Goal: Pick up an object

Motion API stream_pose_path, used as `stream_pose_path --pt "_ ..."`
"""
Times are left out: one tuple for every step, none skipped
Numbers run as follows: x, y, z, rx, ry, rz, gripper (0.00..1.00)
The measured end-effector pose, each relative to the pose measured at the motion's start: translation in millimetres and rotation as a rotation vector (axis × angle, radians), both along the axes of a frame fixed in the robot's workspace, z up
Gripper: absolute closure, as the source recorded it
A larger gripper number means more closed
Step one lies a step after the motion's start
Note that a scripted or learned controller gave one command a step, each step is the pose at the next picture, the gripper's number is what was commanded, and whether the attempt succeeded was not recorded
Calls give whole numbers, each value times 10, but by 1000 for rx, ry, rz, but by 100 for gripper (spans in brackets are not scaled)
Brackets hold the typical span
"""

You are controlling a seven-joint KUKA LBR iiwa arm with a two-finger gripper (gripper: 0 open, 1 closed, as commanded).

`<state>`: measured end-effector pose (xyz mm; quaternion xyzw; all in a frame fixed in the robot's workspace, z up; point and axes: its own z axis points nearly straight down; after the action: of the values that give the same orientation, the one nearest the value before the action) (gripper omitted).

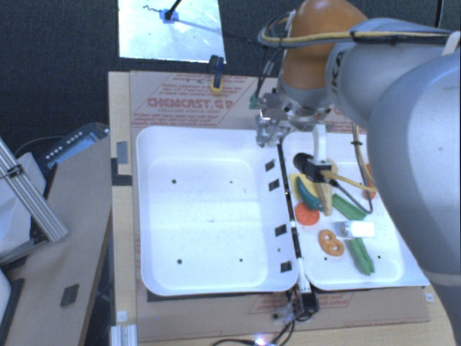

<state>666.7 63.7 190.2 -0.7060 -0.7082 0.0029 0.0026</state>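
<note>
Arm (403,121): grey and bulky, closest to the lens, it reached in from the view's right.
Orange band (317,20): sat on the arm above the wrist.
Gripper (269,134): hung over the far end of the ridge between the two bins; from where I stood I could not tell whether it was open or closed.
Yellow banana (308,189): lay in the right bin, the closest piece to the gripper, on its camera side.
Red disc (307,215): lay just past the banana, going away from the gripper.
Green piece (348,206): lay beside the banana, on the side away from the gripper.
White block (360,229): lay just beyond that green piece.
Pretzel (332,243): lay nearer the camera than the disc.
Green pod (362,256): was the piece farthest from the gripper.
Right bin (389,274): held all six pieces.
Left bin (194,215): sat across the ridge from them.
Cardboard sheet (187,101): red-printed, lay under both bins and showed beyond the gripper.
</note>
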Motion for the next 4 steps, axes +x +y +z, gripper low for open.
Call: stream_pose_path --pt "36 516 1432 5 -26 7 100" --pt "12 125 707 -1 -4 -5 100" --pt "1 260 -113 0 -1 1 100" --pt "32 868 1303 6 -24 8 100"
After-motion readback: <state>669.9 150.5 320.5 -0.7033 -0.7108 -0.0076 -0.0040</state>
